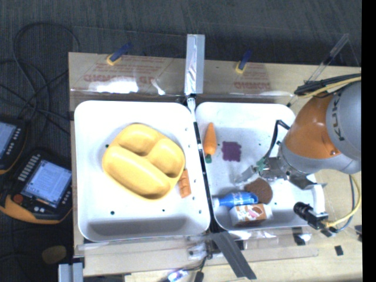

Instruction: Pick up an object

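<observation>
My gripper point(256, 173) hangs low in the right bin point(247, 111), at its middle right, just above a brown round object point(259, 190). Below and to the left of it lies a bottle with a blue cap point(234, 201), and a tan container with a pink label point(251, 214) rests against the bin's front wall. A purple block point(231, 151) sits left of the gripper. An orange carrot point(209, 138) lies along the bin's left wall. The orange wrist band point(311, 135) covers the bin's right side.
The left bin point(94, 216) holds a big yellow lumpy object point(144, 159) and a small orange piece point(184, 184) against its right wall. A divider rim point(200, 163) separates the bins. Cables and a black fitting point(308, 211) sit at the front right.
</observation>
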`<state>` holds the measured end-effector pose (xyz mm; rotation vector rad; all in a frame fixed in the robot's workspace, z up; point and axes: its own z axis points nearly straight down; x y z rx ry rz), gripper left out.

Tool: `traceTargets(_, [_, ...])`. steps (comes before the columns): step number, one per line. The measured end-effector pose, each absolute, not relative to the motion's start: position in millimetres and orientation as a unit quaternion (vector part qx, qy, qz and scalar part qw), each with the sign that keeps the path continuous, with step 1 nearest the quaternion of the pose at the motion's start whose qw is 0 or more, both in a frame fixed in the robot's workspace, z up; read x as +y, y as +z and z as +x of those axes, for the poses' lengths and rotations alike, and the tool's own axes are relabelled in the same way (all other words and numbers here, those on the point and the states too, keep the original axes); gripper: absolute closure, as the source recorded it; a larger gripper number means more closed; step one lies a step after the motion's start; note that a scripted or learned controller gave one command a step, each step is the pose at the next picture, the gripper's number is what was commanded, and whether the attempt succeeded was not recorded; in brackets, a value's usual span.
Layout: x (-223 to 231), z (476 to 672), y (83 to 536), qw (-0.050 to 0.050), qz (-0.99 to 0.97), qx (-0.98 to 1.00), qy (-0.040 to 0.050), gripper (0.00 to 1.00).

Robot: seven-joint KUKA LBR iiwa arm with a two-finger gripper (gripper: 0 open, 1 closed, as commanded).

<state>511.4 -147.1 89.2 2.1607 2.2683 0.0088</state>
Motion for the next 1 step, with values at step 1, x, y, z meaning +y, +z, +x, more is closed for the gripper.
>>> traceTargets(1, [-150.4, 489.7, 90.1, 0.009, 0.651, 0.759, 0.0039, 0.00])
